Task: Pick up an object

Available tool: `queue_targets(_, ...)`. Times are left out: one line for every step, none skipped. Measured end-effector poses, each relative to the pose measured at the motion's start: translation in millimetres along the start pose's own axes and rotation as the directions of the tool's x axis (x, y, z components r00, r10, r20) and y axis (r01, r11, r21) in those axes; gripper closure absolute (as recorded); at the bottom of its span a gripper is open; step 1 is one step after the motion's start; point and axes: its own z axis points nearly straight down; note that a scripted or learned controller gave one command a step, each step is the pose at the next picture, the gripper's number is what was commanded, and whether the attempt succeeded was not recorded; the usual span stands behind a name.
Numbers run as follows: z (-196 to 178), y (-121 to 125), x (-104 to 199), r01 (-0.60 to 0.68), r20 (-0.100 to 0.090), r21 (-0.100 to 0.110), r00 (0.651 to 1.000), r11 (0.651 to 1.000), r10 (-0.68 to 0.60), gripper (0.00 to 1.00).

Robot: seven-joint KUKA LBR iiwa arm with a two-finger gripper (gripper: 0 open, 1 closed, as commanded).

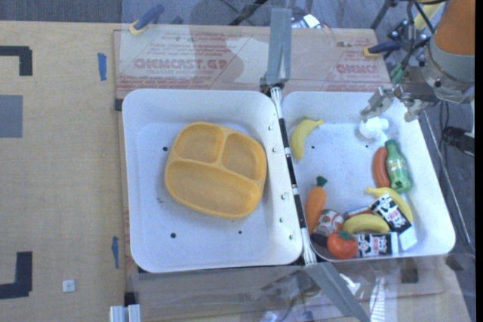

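- Hovering over the far right corner of the right bin (434, 162), the gripper (392, 103) hangs from the grey arm (453, 26) that enters at the right edge; its two fingers stand apart, with nothing between them.
- Just below the fingertips a small white object (372, 128) lies on the bin floor, near the far wall and a little in from the right wall.
- Beside that white piece, a green bottle (397, 166) and an orange sausage-shaped piece (381, 167) lie side by side along the right wall, touching or nearly so.
- A small banana (302, 136) lies close to the divider (285, 162) between the bins, at the far left of the right bin; a carrot (315, 206) lies lower along the same side.
- Crowded into the near edge of the right bin are a second banana (365, 223), a third yellow piece (398, 201) curving by the right wall, a tomato (343, 244), a black-and-white carton (391, 215) and other small packages, all touching or overlapping.
- Open floor in the right bin lies in the middle, between the small banana, the bottle and the near clutter.
- The left bin (143, 185) holds a yellow divided plate (216, 169) near its centre, with bare floor round it on every side, widest along the left and near walls.
- Both bins sit on a wooden worktop (53, 162); a clear sheet stands behind their far rims.
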Motion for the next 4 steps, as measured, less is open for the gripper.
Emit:
queue_targets(121.2, -25.2, 0.1, 0.015, 0.000, -0.001, 1.000, 1.000, -0.015, 0.00)
queue_targets(111.7, -24.6, -0.8, 0.013, 0.001, -0.003, 1.000, 1.000, -0.013, 1.00)
queue_targets(111.8, -24.7, -0.9, 0.013, 0.001, -0.003, 1.000, 1.000, -0.013, 0.00)
queue_targets(140.1, -88.8, -16.3, 0.185, 0.002, -0.006, 0.983, 0.983, -0.185, 0.00)
